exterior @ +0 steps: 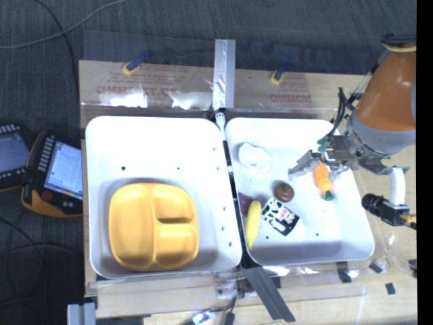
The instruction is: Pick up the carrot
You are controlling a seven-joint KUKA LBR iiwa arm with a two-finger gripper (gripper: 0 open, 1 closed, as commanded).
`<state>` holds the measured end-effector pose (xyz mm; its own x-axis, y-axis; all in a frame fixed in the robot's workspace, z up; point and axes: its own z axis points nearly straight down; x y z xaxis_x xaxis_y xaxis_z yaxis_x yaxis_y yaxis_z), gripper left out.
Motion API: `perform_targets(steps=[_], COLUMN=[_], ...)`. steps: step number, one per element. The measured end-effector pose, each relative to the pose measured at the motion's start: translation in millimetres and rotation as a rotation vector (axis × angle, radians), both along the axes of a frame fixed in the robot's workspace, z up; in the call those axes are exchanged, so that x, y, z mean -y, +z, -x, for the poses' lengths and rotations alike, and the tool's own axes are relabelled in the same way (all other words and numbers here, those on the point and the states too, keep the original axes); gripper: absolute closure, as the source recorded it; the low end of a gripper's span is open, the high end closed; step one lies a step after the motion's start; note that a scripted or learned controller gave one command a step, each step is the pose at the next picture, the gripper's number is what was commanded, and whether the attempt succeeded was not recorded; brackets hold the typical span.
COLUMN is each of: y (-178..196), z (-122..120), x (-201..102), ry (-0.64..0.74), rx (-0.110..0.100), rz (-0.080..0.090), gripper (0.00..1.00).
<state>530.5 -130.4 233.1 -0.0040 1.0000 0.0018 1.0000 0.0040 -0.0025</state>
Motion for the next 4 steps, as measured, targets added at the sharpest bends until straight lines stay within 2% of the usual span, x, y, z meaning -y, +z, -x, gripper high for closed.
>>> perform_targets(steps=[1,2,3,4], y=[-12,-72,-136,-129], z=[-12,-47,-76,-75], x=[61,74,73,74], ry=[-0.101,-0.285,-0.351,-0.349], rx=[0.001,-0.001,0.006,0.002], rz=[0.001,-0.001,-0.005,-0.001], gripper=[0.0,0.0,0.0,1.0])
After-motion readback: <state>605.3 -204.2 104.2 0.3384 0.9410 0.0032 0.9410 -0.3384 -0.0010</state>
